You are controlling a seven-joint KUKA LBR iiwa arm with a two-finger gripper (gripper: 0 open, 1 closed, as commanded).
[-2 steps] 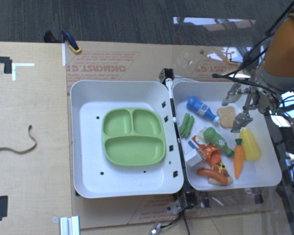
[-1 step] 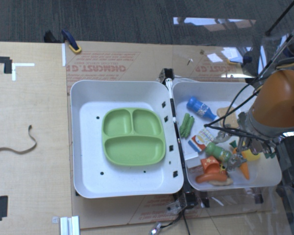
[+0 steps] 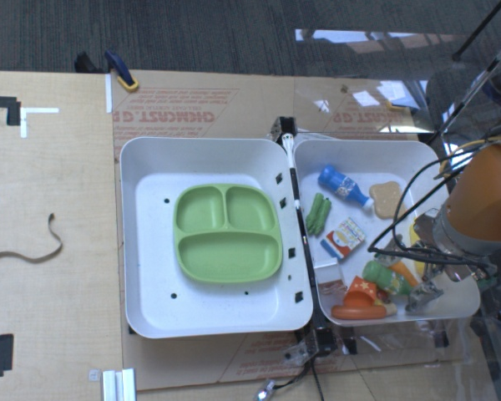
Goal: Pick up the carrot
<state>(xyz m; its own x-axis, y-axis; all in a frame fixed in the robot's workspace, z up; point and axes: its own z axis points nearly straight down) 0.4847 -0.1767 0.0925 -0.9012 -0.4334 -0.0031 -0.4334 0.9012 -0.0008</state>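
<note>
The carrot (image 3: 403, 271) is a short orange piece with a bushy green top (image 3: 379, 273), lying near the front right of the right bin (image 3: 351, 153). My gripper (image 3: 423, 296) hangs below the arm's orange band (image 3: 484, 192) at the bin's front right corner. It is just right of and in front of the carrot's orange end. The wrist and cables hide part of the carrot. I see nothing held in the gripper.
The right bin also holds a blue bottle (image 3: 342, 185), green pods (image 3: 318, 213), a bread slice (image 3: 386, 197), a small carton (image 3: 345, 238), an orange-red piece (image 3: 361, 290) and a red vegetable (image 3: 359, 312). A green divided plate (image 3: 228, 233) lies in the left bin (image 3: 142, 249).
</note>
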